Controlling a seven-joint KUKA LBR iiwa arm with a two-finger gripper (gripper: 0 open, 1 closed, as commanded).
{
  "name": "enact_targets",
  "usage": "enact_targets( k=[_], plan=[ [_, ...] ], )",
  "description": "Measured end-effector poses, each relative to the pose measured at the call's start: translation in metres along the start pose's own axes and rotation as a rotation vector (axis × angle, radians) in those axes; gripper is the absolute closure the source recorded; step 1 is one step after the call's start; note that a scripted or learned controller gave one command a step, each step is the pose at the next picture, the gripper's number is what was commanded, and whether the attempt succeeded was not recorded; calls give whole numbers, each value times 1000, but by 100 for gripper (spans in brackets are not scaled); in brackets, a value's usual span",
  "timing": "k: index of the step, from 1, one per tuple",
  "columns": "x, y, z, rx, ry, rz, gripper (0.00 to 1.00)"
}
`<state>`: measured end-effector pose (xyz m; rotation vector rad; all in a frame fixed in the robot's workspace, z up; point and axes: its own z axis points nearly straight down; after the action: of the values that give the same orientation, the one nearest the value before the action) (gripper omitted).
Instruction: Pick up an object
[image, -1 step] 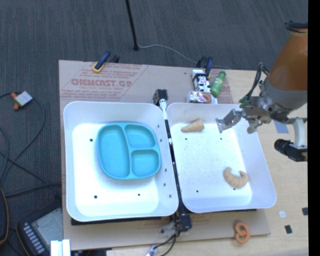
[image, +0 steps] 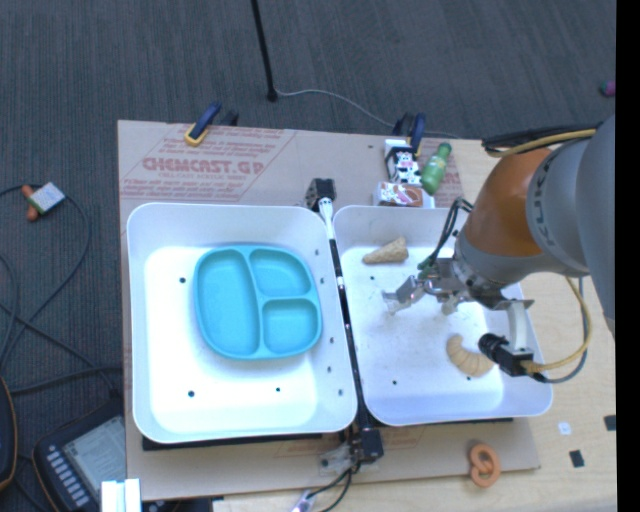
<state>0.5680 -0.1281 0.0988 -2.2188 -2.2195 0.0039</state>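
gripper low in the right bin, nothing held yet

the gripper (image: 428, 292) hangs low over the middle of the right bin (image: 520, 405), its metal fingers (image: 403, 294) spread apart with bare white floor between them. it is released and grasps nothing. behind it the grey arm (image: 560, 210) with its orange band reaches in from the right.

two pieces lie near. a tan cone-shaped piece (image: 386, 253) rests just above the gripper toward the bin's far wall, and a curved tan pastry-like piece (image: 466, 355) lies below and to the right, close to the wrist's black fitting. either could serve as the object to pick; neither is touched.

by my reading, the step in hand is the approach, with the grasp not yet made. the next move calls for shifting over one piece, turning the fingers across its narrow width, then lowering and closing.

the cone's long axis runs roughly left to right, slightly tilted, its narrow tip seemingly toward the upper right. the curved piece runs from upper left to lower right, bowed.

further out, the left bin (image: 160, 400) holds a blue divided tray (image: 258, 300), and a green bottle (image: 434, 168) lies on the board beyond the bins.
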Motion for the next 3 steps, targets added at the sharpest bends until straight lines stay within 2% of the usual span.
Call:
enact_targets(
  k=[1,2,3],
  plan=[
    [13,-80,11,-13,-4,2,0],
    [12,-79,1,-15,-6,4,100],
    [83,-26,-86,-5,-1,-1,100]
  ],
)
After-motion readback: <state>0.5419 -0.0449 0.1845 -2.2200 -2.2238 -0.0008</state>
